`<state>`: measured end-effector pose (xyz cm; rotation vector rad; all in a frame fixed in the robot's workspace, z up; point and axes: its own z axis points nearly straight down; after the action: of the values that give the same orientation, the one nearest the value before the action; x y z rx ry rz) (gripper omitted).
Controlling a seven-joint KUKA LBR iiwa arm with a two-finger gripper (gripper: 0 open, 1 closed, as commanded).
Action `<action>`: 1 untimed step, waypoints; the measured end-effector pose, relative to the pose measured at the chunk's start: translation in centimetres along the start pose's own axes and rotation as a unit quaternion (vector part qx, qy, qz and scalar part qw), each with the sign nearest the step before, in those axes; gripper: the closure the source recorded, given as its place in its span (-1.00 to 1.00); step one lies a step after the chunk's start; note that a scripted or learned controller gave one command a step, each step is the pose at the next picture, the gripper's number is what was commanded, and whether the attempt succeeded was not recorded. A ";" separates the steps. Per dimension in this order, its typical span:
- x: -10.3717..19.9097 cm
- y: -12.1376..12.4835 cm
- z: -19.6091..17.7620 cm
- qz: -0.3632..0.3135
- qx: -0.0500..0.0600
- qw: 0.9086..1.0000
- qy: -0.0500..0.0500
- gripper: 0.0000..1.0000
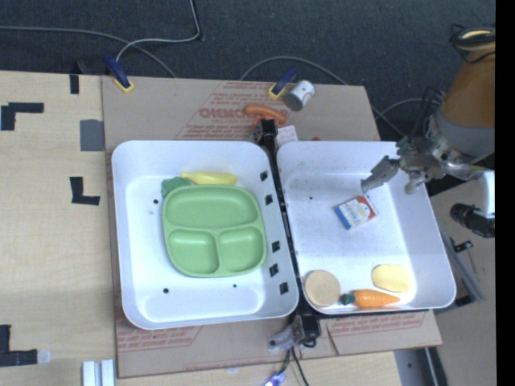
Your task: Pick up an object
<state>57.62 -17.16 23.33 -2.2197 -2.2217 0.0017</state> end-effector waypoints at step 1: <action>1.8 1.9 7.6 0.000 0.001 1.000 0.000 -1.00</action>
<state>59.49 -15.35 15.71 -2.2181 -2.2210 0.0024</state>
